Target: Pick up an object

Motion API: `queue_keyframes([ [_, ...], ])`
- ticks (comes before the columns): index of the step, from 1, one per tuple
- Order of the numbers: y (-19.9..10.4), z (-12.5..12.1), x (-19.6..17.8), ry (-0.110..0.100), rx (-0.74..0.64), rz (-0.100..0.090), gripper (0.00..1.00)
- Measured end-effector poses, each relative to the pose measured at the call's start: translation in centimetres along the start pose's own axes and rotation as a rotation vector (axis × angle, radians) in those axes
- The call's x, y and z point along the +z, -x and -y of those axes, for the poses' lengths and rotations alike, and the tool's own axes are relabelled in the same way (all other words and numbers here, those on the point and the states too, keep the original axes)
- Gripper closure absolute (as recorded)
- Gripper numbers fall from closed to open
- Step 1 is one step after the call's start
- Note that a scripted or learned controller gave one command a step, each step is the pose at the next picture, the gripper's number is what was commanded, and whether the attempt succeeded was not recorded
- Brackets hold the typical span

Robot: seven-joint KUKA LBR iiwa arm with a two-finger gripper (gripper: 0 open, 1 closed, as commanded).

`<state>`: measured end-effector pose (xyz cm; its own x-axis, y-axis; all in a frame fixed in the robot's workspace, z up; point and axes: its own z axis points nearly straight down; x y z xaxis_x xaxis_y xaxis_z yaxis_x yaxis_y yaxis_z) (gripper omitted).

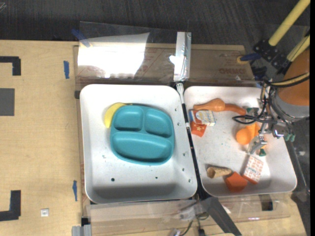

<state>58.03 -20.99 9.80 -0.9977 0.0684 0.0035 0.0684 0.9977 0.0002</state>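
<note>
- I am one gripper, hanging low over the right-hand bin, my grey arm with its orange band coming in from the right.
- My jaws are a tangle of metal and cable from this height, and I cannot tell whether they stand wide or narrow, nor whether anything sits between them.
- Two white bins lie side by side, touching along their inner rims; the left-hand bin is the other.
- In the left bin I count one teal divided plate with three compartments, and one yellow thing half hidden under its upper left edge.
- In the right bin I count seven loose things.
- One orange gourd-like shape lies near the top with a long neck pointing right.
- One small white printed box sits just below it, and one red-orange scrap lies just beneath that box, by the left wall.
- One orange ball rests just to the left of me, touching or nearly touching.
- One white patterned box lies tilted below me, with one orange block against its lower left corner.
- One brown lump lies beside the orange block, to its left.
- The bench is pale wood with black tape corners and blue tape marks.
- A clear sheet stands behind the bins.
- Dark carpet lies beyond the bench.
- Yellow rods slant in at the upper right.
</note>
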Motion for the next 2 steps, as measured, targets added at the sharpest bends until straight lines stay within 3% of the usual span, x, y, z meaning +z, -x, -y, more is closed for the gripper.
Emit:
queue_keyframes([
  [1, -0.6, -2.2, 0.9, -0.003, -0.030, 0.014, 0.00],
  [2, -0.2, -2.3, -0.4, -0.005, -0.031, 0.027, 1.00],
])
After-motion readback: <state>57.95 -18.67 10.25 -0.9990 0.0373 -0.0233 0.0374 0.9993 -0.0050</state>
